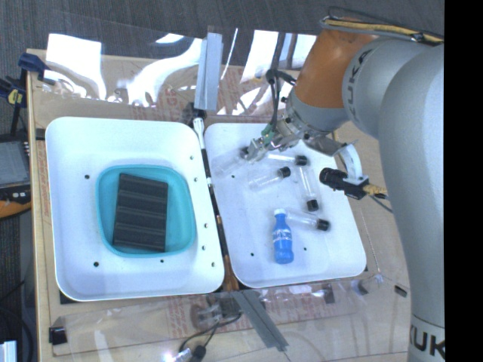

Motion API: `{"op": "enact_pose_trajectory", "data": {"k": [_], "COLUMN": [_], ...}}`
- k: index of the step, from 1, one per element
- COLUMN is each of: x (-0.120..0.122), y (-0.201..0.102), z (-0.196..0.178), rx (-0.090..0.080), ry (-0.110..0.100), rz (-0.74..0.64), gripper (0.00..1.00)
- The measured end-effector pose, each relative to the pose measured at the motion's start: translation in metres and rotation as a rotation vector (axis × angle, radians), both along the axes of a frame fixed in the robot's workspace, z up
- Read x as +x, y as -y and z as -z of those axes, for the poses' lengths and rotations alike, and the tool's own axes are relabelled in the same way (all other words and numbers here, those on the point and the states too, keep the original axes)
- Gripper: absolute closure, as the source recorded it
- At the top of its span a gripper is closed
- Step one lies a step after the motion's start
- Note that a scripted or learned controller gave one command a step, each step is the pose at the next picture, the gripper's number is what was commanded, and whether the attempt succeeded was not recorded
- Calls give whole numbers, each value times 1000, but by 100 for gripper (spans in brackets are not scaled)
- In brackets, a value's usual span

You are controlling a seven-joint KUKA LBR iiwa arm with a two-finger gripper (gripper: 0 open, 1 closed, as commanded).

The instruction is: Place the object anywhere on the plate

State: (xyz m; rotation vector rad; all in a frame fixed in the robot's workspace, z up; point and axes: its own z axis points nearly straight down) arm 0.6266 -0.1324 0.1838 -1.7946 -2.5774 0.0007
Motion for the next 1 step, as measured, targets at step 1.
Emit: {"op": "enact_pose_trajectory", "data": {"k": [1], "x": [0], "y": [0], "z": [0], "rx": [0], "ry": [0], "rz": [0], "gripper": [0]}}
